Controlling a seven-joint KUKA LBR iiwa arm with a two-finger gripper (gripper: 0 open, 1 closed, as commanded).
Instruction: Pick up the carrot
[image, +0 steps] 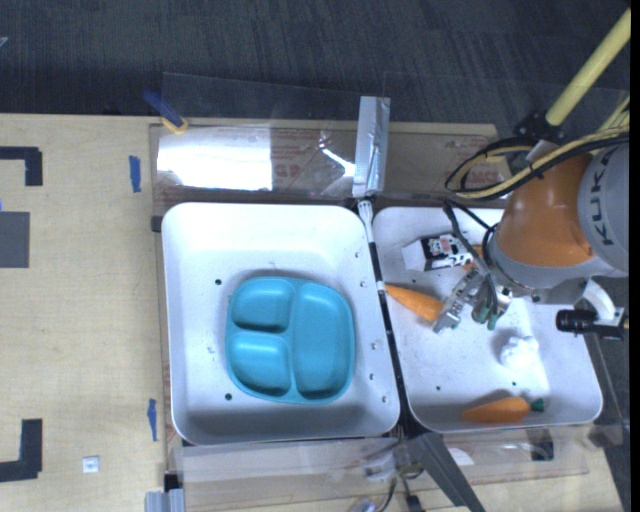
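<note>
Carrot (412, 299) lies in the right bin (570, 395), close against its left wall, tip pointing upper left. At its right end hangs the gripper (462, 308); whether its claw is open or closed cannot be told. A second carrot (497, 408) rests near the bin's lower edge, a white lump (517, 349) between. Left bin (190, 300) holds a blue divided tray (292, 338).

We read one marking: large dark letters "KU" on the grey side of the arm (600, 215), at the picture's right edge, where the word is cut off. A small black-and-white tag (437, 247) lies in the right bin (570, 400), but we cannot make out its print.
</note>
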